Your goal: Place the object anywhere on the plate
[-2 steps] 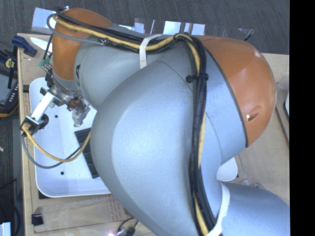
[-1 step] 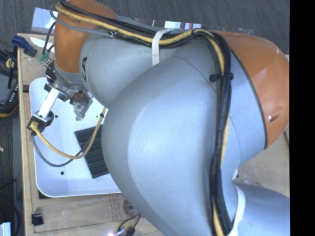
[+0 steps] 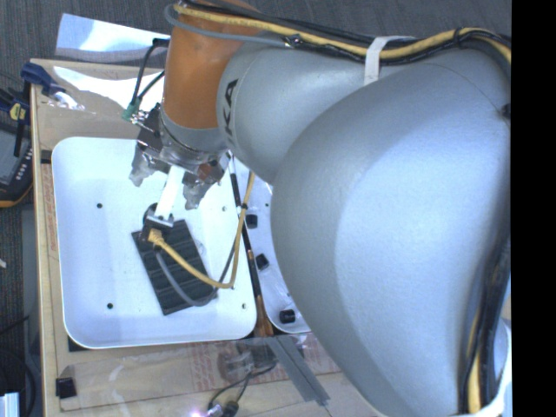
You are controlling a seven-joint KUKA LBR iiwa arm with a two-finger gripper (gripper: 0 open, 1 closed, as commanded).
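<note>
The grey arm [image 3: 373,215] of a KUKA robot, ringed by an orange band [image 3: 191,68] above the wrist, leans in from the right over a wooden table [image 3: 156,367] and covers nearly all of the right bin [image 3: 276,298], leaving a sliver of its near left corner. The left bin [image 3: 95,250] lies open to view, its white floor bare along the left and near sides. Above the far middle of that bin hovers the hand [image 3: 168,182], its two grey fingers spread apart with nothing pinched between them. The object to be moved and the plate cannot be picked out here; both are probably hidden under the arm, in the right bin. Its weight, stiffness and slipperiness therefore cannot be judged. A cautious hold would likely span its narrowest part, near the middle, and close gently in case it is light or slick.
</note>
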